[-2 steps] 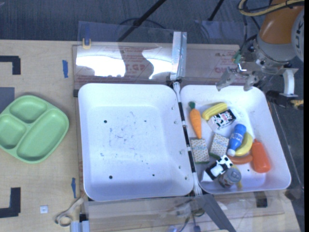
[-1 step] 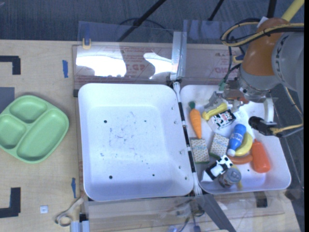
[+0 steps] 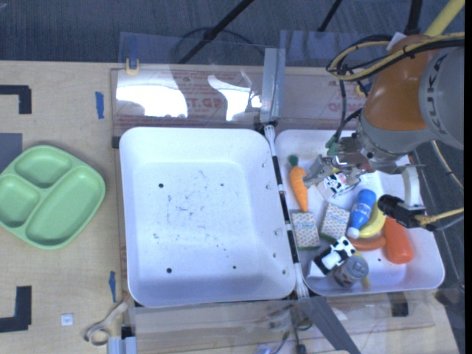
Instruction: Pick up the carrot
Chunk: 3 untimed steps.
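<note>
Camera view: hand [image 3: 333,169] low, just beside carrot [image 3: 298,188].

Pale wooden bench [image 3: 59,87] spans nine o'clock; dark blue-grey carpet [image 3: 74,13] with black stand legs [image 3: 236,13] toward twelve.

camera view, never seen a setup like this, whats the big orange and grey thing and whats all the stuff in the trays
One camera looks down on a bench at a slant. The orange and grey thing is a robot arm reaching in from the right; its gripper hangs over the right bin. That bin holds the carrot, a blue bottle, small boxes and other toys. The carrot lies near the bin's left wall, not held. A green plate sits on the bench at far left.
</note>
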### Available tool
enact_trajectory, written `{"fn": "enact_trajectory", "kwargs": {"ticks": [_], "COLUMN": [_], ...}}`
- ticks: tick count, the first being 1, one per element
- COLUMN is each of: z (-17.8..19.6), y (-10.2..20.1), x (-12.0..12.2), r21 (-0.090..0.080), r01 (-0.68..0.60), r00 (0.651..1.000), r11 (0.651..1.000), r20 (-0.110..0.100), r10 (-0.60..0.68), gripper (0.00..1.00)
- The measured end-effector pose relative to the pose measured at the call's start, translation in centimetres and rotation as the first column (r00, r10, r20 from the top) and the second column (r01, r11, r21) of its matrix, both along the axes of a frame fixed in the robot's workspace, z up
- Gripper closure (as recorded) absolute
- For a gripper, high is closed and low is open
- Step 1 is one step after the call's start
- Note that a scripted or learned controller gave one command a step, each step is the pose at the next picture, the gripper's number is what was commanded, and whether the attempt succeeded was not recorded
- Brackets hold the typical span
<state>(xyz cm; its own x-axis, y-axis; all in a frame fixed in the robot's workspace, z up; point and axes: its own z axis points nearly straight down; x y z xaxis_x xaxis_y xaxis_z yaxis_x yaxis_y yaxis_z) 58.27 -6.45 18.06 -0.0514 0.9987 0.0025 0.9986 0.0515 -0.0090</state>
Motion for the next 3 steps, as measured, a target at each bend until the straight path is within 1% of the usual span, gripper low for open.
{"fn": "enact_trajectory", "kwargs": {"ticks": [1, 2, 3], "z": [0.0, 0.0, 0.0], "y": [1.9, 0.8, 0.8], "x": [-5.9, -2.2, -2.2], "r21": [0.002, -0.001, -0.001], "r01": [-0.182, -0.195, -0.195], "r00": [0.983, 0.981, 0.981], "r11": [0.983, 0.981, 0.981], "r20": [0.000, 0.005, 0.005], "r10": [0.182, 0.195, 0.195], "gripper": [0.00, 0.00, 0.00]}}
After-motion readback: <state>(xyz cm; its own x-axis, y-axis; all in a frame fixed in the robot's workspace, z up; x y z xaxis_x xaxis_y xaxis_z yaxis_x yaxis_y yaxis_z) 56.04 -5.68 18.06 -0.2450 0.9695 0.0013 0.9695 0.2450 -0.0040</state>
